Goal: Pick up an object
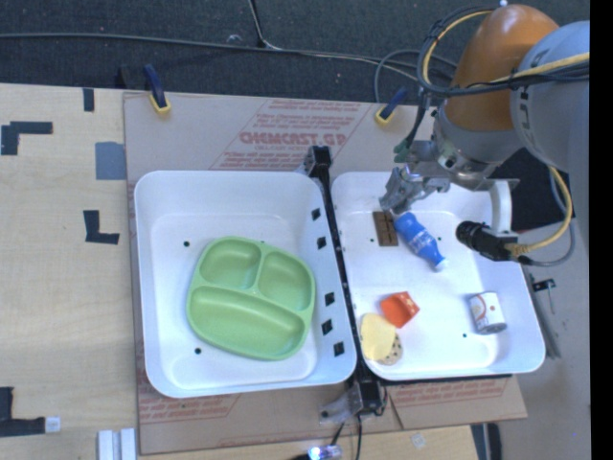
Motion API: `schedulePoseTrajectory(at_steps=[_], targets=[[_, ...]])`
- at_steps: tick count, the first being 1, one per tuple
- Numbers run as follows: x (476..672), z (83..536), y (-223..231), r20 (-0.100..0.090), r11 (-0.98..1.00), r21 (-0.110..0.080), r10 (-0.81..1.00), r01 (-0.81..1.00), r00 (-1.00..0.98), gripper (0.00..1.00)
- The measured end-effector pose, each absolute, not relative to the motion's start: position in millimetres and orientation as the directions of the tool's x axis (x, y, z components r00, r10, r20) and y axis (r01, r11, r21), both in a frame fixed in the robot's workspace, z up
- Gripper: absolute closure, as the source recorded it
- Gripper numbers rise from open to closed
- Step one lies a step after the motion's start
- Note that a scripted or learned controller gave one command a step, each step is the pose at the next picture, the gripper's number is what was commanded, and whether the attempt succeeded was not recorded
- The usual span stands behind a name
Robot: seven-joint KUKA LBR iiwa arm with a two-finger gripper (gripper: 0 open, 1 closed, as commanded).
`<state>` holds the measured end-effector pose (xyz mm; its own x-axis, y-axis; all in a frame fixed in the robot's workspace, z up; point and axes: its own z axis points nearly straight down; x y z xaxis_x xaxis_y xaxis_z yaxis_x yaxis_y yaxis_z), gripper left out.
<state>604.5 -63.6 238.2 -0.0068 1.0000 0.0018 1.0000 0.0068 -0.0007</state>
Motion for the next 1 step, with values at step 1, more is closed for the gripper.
schedulePoseTrajectory(at_steps=[1], targets=[[608.4,231.1,-6.3,0.001,0.007,-0.002,1.0,1.0,-0.007,1.0]])
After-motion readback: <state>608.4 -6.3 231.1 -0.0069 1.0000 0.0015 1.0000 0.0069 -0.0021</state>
